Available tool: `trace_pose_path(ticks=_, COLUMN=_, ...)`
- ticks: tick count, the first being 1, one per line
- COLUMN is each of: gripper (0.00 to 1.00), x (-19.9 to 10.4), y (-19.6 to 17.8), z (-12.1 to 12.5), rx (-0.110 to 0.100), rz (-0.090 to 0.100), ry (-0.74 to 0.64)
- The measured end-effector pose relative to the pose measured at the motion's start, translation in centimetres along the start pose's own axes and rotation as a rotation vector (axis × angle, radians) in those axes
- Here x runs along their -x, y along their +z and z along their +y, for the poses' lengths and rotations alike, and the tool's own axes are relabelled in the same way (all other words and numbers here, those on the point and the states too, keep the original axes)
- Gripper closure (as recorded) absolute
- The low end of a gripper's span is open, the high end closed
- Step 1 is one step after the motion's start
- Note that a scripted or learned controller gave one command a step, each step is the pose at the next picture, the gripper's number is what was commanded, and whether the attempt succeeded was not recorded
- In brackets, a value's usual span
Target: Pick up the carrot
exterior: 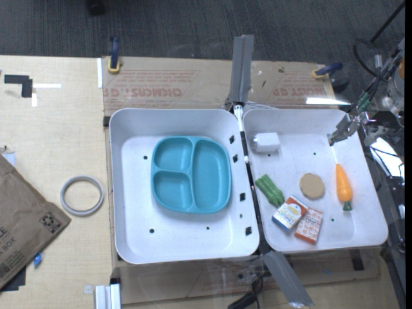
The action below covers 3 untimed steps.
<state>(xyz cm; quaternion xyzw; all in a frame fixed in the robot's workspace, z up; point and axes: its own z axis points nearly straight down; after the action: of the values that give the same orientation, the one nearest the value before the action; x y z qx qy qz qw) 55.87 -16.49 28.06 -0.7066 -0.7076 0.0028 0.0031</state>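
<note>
1. Progress check: the pick hasn't really begun, as far as I can tell. The carrot point(344, 185) is lying flat on the floor of the right bin point(367, 237), close to its right wall, orange body pointing far and the dark green stub pointing near. Nothing is touching it.

2. So everything is left to do: get over the carrot, come down, close on it, lift.

3. The end effector point(340, 134) sits at the far right corner of the right bin, a greyish metal bit poking in from the tangle of cables and hardware on the right. It's near the carrot but clearly apart from it, on the far side.

4. How open is it? Honestly can't tell. It's small and cluttered at this angle, so I can't make out the gap. There's nothing visible in its grip though, and it doesn't look to be touching any of the objects.

5. Neighbours in the same bin, for what it's worth: a round tan disc point(313, 187) just left of the carrot, two small cartons point(299, 218) nearer and to the left, a green veg piece point(270, 190) further left, and a white block point(266, 141) toward the far left corner. The disc is the closest, but there's a gap, so my guess is the carrot is fairly free to grab.

6. The left bin point(129, 237) has a teal divided plate point(192, 174) in it, well away from the action.
</note>
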Motion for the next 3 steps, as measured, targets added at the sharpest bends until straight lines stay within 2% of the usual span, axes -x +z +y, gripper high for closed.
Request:
trace_pose_path(ticks=1, gripper=0.00, x=5.8, y=7.9, z=1.0, rx=0.002, rz=0.000, ry=0.030)
trace_pose_path(ticks=2, gripper=0.00, x=4.8, y=18.0, z=0.1, rx=0.008, rz=0.007, ry=0.040)
trace_pose_path(ticks=3, gripper=1.00, x=5.0, y=17.6, z=0.0, rx=0.002, rz=0.005, ry=0.043)
